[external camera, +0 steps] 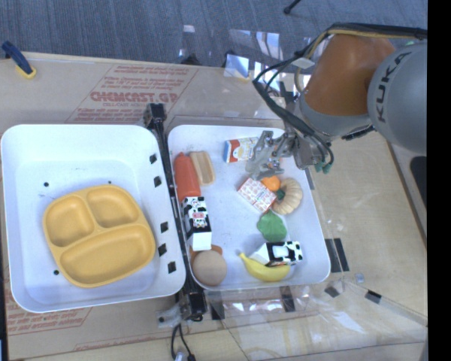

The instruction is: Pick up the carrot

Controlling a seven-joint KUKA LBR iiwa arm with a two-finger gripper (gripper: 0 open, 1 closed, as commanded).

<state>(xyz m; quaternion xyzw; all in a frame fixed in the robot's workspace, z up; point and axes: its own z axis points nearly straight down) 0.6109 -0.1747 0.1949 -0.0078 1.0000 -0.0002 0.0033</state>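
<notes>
The carrot [270, 183] is a small orange piece in the upper right part of the right bin [229, 235]. It lies between a red-and-white patterned box [255, 195] and a tan pastry [290, 195]. My gripper [268, 164] reaches in from the right and hangs low over the bin, its tip just above and touching or nearly touching the carrot's upper edge. The gripper body hides part of the carrot, and I cannot tell whether the carrot is held.
The right bin also holds a small carton [240, 150], a long red sausage [186, 176], a bread piece [203, 167], a cow-print carton [197, 220], an egg [209, 268], a banana [263, 268] and a green item [271, 225]. A yellow divided plate [98, 234] lies in the left bin [30, 149].
</notes>
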